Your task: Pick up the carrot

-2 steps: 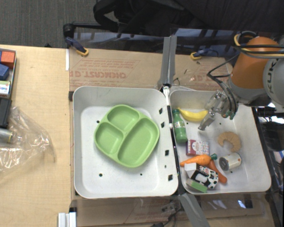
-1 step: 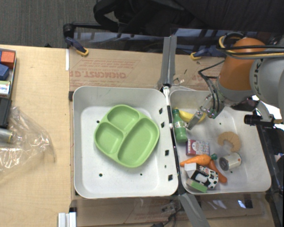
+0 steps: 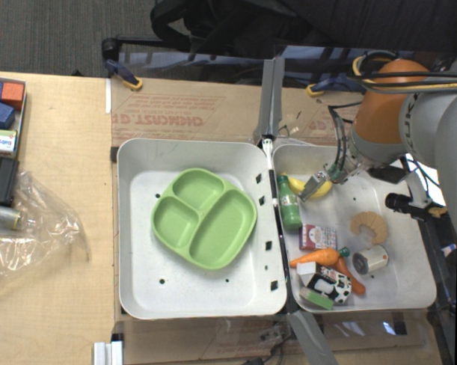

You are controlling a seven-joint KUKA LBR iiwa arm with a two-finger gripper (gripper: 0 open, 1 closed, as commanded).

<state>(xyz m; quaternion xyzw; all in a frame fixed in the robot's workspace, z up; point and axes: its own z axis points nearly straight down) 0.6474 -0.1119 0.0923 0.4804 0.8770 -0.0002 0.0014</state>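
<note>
The carrot (image 3: 319,257) is orange with a green tip and lies flat in the front part of the right bin (image 3: 404,296), between a red-and-white box (image 3: 319,237) and a black-and-white cow toy (image 3: 331,284). My gripper (image 3: 316,187) is low in the back left of that bin, over a yellow banana (image 3: 298,186) and beside a green bottle (image 3: 289,205). It is well behind the carrot and apart from it. Nothing shows as held.
The right bin also holds a tan croissant (image 3: 370,226), a grey-and-white roll (image 3: 370,260) and a small orange piece (image 3: 357,286). A green divided plate (image 3: 205,217) sits in the left bin (image 3: 135,287). A crumpled plastic bag (image 3: 32,223) and boxes (image 3: 6,110) lie on the bench at left.
</note>
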